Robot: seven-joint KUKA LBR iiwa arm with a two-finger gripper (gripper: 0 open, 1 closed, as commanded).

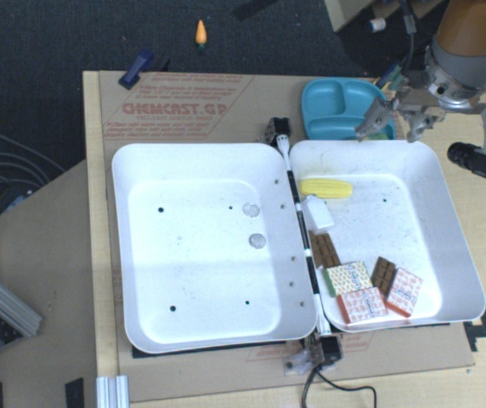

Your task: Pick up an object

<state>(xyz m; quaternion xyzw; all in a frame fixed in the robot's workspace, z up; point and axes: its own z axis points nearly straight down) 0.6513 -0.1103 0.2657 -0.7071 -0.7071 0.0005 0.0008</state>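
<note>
Dark blue carpet lies all around a bench topped with brown cardboard that has red writing on it. Two white bins sit side by side on the bench. In the left bin lie two small round clear things near the middle.

At the top of the right bin rests a yellow banana, and just below it, by the middle wall, is a small white block. A brown chocolate bar comes next, then a heap of little boxes with red and green print, and one more brown bar touching them.

High at the back of the right bin hangs the robot's claw, over the bin's far rim. Its two fingers are spread apart with nothing between them. Just behind it sits a blue tray (the kind with parts for food).

On the carpet lie a tiny orange carrot and a blue thing.
</note>
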